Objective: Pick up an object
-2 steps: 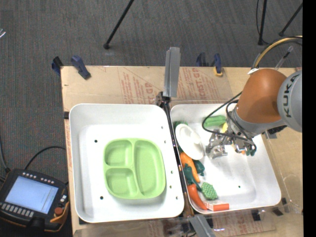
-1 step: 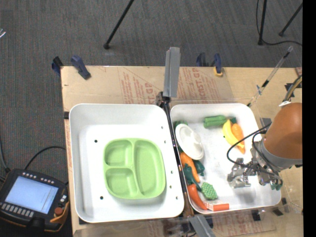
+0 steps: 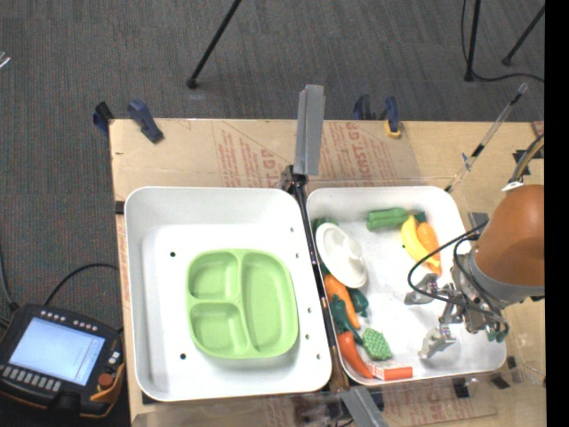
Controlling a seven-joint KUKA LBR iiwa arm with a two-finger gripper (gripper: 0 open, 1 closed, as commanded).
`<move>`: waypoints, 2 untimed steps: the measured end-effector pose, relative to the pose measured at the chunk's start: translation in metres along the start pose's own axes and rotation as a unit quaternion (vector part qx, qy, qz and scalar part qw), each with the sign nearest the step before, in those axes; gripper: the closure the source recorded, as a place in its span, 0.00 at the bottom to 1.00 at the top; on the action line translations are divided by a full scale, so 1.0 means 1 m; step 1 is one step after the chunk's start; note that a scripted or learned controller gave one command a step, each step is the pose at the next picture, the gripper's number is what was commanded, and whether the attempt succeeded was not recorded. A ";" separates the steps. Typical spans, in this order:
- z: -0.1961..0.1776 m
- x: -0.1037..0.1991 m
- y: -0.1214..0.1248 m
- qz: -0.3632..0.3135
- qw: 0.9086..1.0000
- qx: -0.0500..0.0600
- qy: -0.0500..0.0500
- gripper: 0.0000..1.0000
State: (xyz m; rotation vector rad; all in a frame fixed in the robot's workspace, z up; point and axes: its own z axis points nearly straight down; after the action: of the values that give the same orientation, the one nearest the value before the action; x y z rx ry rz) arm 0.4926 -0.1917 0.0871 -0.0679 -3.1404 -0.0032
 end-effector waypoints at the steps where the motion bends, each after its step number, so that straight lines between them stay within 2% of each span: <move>1: 0.000 -0.080 -0.017 0.095 0.995 0.000 -0.001 0.00; 2: -0.001 -0.146 -0.013 0.077 0.997 0.000 -0.002 0.00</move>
State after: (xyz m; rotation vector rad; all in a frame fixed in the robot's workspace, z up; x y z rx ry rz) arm 0.6379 -0.2115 0.0885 -0.3086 -3.1305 -0.0022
